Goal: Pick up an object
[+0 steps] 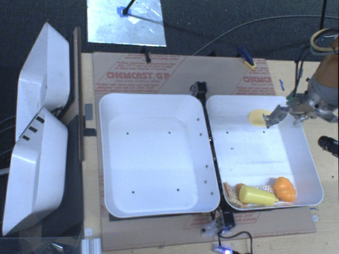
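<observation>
We've got a pale yellow disc point(258, 117) sitting near the top of the right bin point(304, 147), right of centre in the frame, and it looks like the obvious target here. The gripper point(271, 119) is just beside it on the right, its tip at the disc's edge and maybe overlapping it a bit. Honestly we can't tell how the gripper itself is set from this angle, and nothing shows as being held.

Down in the lower right corner of that same bin there's a little pile: a yellow bottle point(257, 195) lying on its side, an orange ball point(285, 189) just right of it and touching or nearly so, and a brownish bit point(240, 188) at the bottle's left end.

The arm point(324, 83) comes in from the right edge of the frame, upper half. The left bin point(108, 142) sits beside the right one, mid-frame. Both rest on a cardboard sheet point(137, 73) with red lettering. Upper left of the frame there's a shiny metal plate point(106, 20), and two more white bins point(37, 142) lean along the left edge.
</observation>
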Available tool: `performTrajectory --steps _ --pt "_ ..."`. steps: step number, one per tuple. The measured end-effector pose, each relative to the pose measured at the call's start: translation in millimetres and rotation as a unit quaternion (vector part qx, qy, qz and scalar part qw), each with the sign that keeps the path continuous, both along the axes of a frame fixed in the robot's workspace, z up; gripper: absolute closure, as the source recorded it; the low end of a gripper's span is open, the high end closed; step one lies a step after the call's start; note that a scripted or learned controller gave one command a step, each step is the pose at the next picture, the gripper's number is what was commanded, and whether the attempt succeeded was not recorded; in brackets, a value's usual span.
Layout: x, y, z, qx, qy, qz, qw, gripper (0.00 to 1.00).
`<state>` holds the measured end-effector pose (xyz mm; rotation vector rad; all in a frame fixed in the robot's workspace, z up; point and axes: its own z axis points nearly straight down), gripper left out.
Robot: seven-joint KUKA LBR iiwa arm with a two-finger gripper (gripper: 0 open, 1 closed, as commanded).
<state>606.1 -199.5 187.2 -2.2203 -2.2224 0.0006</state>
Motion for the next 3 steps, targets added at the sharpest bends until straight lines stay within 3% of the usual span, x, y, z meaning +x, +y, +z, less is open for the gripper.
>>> performTrajectory --steps 1,2,3 --pt "20 -7 -42 0.0004 0.001 0.000 1.0000 0.00" --pt "21 -7 -40 -0.0001 0.000 0.000 1.0000 0.00" --pt "61 -6 -107 0.0006 0.002 0.000 1.0000 0.00"
